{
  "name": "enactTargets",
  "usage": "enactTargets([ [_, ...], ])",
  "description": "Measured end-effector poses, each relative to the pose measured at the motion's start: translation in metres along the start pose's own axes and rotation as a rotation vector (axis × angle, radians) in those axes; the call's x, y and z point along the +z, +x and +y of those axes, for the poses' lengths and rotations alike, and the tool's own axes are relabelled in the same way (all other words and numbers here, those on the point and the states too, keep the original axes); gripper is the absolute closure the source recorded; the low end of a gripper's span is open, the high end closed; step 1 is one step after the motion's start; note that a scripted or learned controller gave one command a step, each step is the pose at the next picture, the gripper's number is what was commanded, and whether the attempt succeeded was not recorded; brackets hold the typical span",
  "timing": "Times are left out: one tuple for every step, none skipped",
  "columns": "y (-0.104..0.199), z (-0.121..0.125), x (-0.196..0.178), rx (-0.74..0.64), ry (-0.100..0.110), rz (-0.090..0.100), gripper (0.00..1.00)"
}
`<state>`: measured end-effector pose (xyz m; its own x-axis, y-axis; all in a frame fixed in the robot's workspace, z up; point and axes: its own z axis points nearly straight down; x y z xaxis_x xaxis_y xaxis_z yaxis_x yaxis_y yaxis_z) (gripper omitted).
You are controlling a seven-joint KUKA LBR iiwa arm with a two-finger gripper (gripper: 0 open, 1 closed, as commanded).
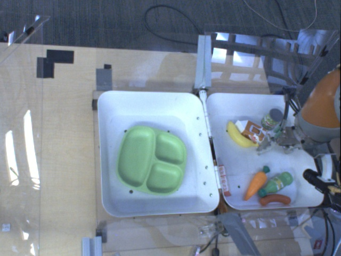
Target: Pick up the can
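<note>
Sausage (275, 199), green bottle (277, 182) and carrot (256, 183) sit nearest at right bin's (234, 103) 6 o'clock, can (269, 121) at approx 1 o'clock beside banana (239, 134) and carton (252, 131), gripper (273, 141) just below can w/ opening impossible to read, so closing risks snagging carton.

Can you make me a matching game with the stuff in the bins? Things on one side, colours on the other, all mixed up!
Things:
1. banana
2. carrot
3. divided plate
4. sausage

Colours:
A. light green
B. red
C. yellow
D. orange with a green top

Pairs: 1-C, 2-D, 3-A, 4-B
</note>
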<state>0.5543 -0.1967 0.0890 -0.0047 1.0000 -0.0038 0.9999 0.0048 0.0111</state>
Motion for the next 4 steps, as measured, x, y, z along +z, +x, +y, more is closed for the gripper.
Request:
enactTargets([
  [-0.010, 0.098, 0.001, -0.047, 0.036, 0.010, 0.00],
  [-0.011, 0.096, -0.008, -0.049, 0.040, 0.006, 1.00],
  [-0.010, 0.098, -0.010, -0.051, 0.033, 0.006, 0.00],
  [-0.013, 0.108, 0.000, -0.111, 0.049, 0.011, 0.00],
])
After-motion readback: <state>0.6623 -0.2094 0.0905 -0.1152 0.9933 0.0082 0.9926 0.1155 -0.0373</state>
